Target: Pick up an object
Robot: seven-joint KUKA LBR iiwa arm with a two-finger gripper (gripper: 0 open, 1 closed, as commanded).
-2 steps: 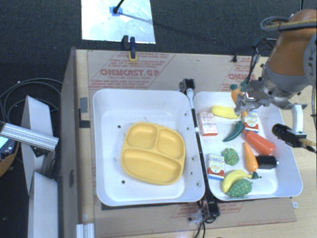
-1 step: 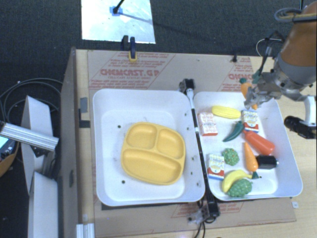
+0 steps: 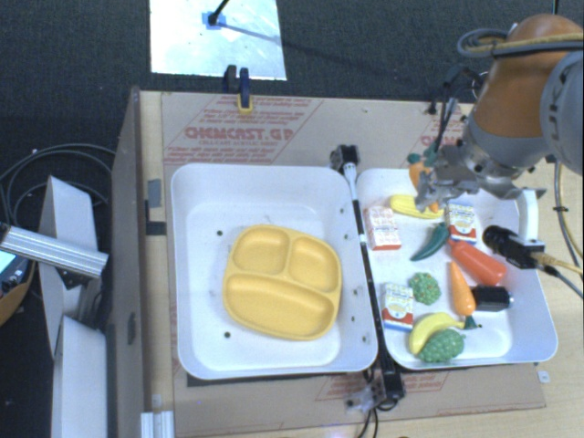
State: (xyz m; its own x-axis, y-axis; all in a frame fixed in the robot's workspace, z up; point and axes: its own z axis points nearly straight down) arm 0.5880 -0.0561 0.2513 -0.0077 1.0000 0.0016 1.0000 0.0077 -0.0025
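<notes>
The right bin holds several toy foods. Among them are a yellow banana, a green pepper, two small cartons, a red sausage-like piece and an orange carrot. My gripper hangs over the far part of this bin. It sits just above the right end of the yellow banana, beside the carton on the right. Nothing is seen held in it.
The left bin carries a yellow divided plate. Nearer the front of the right bin lie a broccoli, a third carton, a second banana, a green bunch and a small black block. A small orange piece sits at the far rim.
</notes>
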